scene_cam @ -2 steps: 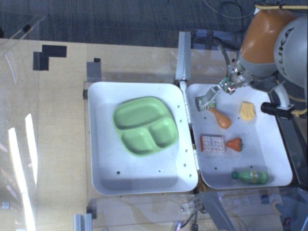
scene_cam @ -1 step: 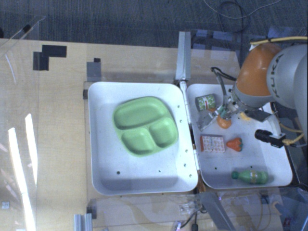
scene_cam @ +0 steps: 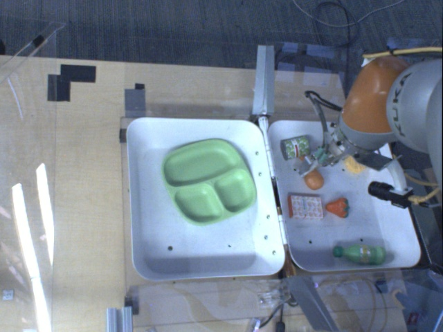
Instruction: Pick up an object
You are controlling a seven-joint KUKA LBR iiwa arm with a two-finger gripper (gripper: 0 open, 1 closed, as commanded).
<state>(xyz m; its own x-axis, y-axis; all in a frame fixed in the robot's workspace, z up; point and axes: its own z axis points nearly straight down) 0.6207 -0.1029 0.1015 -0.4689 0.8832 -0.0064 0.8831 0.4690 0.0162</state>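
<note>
My gripper point(scene_cam: 320, 159) reaches down into the right bin point(scene_cam: 398, 251) from the right, just above a small orange ball point(scene_cam: 314, 180). A green can point(scene_cam: 295, 147) lies to its left at the bin's back. A pink patterned packet point(scene_cam: 305, 207) and a red strawberry-like toy point(scene_cam: 337, 208) lie in the bin's middle. A green bottle point(scene_cam: 360, 254) lies on its side near the front. A yellow item point(scene_cam: 354, 165) peeks out under the arm.
The left bin point(scene_cam: 149, 247) holds a green three-compartment plate point(scene_cam: 208, 180). A metal divider post point(scene_cam: 263, 81) rises between the bins at the back. Cables trail over the floor behind the right bin.
</note>
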